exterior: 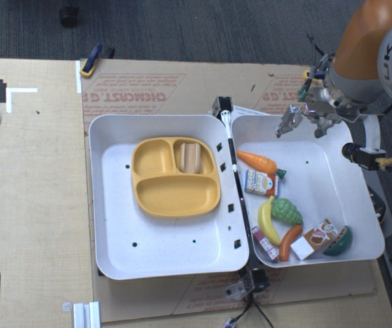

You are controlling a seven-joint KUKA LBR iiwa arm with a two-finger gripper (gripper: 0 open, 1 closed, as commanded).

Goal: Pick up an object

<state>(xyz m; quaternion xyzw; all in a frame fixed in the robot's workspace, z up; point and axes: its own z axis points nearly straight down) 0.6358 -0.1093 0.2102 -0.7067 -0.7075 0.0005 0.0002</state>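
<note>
My gripper hangs over the far end of the right bin, fingers spread open with nothing between them. Nearer the camera in that bin lie an orange carrot, a small juice carton, a yellow banana, a green knobbly vegetable, a red sausage, a brown-and-white box and a dark green piece. The carrot is the closest item to the gripper, down and to its left.
The left bin holds a yellow divided plate with a tan block in its upper right compartment. A black clip sits where the bins' far walls meet. A purple packet lies at the right bin's near corner.
</note>
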